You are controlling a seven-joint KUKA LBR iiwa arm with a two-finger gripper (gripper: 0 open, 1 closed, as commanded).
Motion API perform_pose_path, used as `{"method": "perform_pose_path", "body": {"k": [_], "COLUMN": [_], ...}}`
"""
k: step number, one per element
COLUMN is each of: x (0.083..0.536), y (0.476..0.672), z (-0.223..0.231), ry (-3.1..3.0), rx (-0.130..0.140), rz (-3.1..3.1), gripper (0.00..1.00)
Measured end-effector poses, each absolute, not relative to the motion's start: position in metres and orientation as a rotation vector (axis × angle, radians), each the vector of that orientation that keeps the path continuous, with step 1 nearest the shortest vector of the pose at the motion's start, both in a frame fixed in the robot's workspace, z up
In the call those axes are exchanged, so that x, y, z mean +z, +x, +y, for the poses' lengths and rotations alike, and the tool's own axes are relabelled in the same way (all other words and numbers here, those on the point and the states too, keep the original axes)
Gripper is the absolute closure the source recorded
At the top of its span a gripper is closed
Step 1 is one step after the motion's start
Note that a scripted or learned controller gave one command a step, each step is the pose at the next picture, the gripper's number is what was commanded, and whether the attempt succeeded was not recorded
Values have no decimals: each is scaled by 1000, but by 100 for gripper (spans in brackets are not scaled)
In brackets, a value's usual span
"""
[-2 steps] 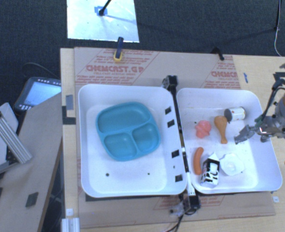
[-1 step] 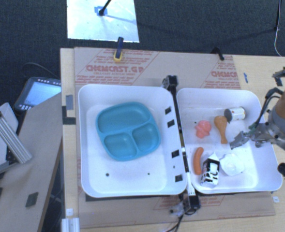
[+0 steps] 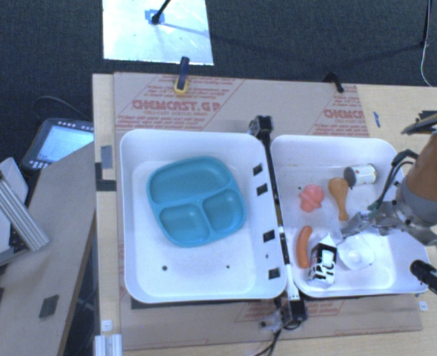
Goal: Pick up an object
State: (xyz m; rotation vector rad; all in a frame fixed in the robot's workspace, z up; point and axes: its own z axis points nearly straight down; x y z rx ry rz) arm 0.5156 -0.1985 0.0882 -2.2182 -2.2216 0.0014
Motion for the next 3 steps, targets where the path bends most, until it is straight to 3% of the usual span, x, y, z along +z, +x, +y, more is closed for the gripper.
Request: {"method": "perform_pose_path", "body": {"k": [1, 3], "x": [101, 205], "y": [517, 533], "z": [-199, -206], "ry": [-2222, -2222], "rx": [-1, -6], "rz": [-2226, -2232], "gripper": [100, 100]}}
